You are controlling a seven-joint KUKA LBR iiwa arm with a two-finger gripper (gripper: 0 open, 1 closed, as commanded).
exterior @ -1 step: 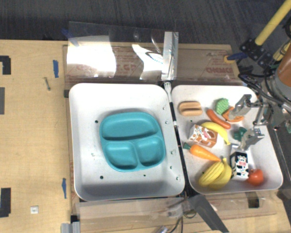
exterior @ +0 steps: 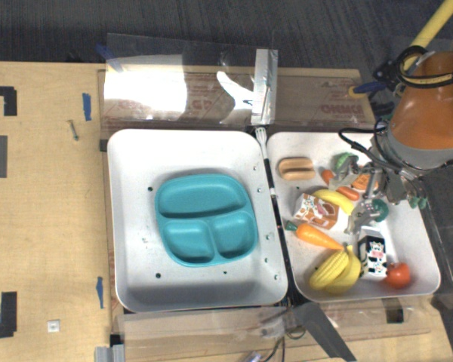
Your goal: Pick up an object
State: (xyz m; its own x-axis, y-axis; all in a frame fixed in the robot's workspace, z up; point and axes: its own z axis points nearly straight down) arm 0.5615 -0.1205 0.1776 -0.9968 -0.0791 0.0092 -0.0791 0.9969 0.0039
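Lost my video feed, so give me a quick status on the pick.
Gripper low in the right bin, over the toy food pile. Nothing seen held. Banana and carrot close beside it; teal tray alone in the left bin.

camera view: fixed overhead | slanted down | medium range | both bins (exterior: 121,202) framed

Sitting flat in the middle of the left white bin (exterior: 128,157): teal divided plate (exterior: 206,219), three compartments facing up. Lying side by side with the right white bin (exterior: 426,240) on the tan bench (exterior: 38,202). Sticking to the bench left of the bins: blue tape strips (exterior: 86,105). Catching glare behind the bins: clear plastic sheet (exterior: 147,89).
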